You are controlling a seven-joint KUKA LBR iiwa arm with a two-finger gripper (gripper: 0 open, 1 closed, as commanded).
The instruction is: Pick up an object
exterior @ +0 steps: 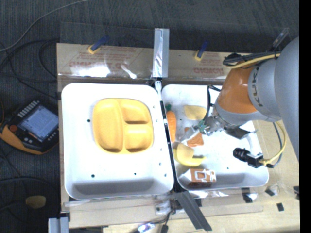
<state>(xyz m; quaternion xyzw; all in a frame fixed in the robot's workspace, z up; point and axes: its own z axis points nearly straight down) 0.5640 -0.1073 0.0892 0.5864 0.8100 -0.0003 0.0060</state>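
In the right bin (243,171) lie several small things: an orange carrot (171,124) along the left wall, a pale yellow piece (194,112) at the back, an orange wedge (196,141), a yellow round piece (184,154) and a small brown carton (201,176) at the front wall. My gripper (200,128) reaches down from the right, low over the bin's middle. Its tip is just above the orange wedge and just in front of the pale yellow piece. I cannot tell if it touches either.
The left bin (77,169) holds a yellow divided plate (123,125). The arm's grey body and orange band (238,93) cover the right bin's back right corner. A black cable connector (245,156) hangs over the bin's right side. A handheld pendant (34,125) lies left of the bench.
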